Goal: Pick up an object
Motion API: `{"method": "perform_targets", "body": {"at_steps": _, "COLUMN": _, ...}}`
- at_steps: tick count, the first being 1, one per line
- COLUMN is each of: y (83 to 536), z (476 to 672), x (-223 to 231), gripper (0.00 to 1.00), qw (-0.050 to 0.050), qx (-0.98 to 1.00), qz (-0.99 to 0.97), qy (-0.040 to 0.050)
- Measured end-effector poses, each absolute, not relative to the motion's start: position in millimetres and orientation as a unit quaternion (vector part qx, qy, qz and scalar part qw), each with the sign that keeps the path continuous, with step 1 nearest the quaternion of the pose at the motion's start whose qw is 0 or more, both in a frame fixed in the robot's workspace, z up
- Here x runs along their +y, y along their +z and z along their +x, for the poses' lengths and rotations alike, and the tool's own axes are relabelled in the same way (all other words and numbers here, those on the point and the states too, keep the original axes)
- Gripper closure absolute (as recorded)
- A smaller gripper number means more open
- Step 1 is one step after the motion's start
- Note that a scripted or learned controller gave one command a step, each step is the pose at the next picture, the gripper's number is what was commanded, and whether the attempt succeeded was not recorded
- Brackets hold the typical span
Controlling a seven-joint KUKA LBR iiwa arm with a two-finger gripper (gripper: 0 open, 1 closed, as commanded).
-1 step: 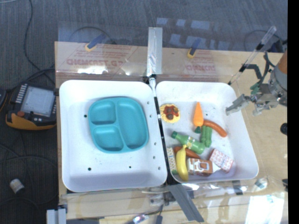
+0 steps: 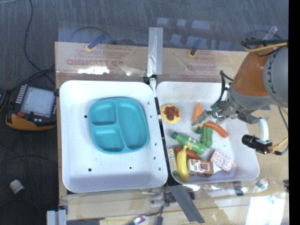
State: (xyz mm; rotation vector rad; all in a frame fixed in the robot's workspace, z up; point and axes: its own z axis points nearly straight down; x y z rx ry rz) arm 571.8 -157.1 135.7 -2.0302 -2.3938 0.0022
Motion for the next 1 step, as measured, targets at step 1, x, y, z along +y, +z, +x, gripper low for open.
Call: {"method": "perform_targets", "body": {"at_steps": 1, "y": 89.2, "z": 621.3, "x": -160.1, "gripper": 0.0, "qw": -0.004, "qx": -0.757, "qz": -0.653, "qy": -0.0019}}
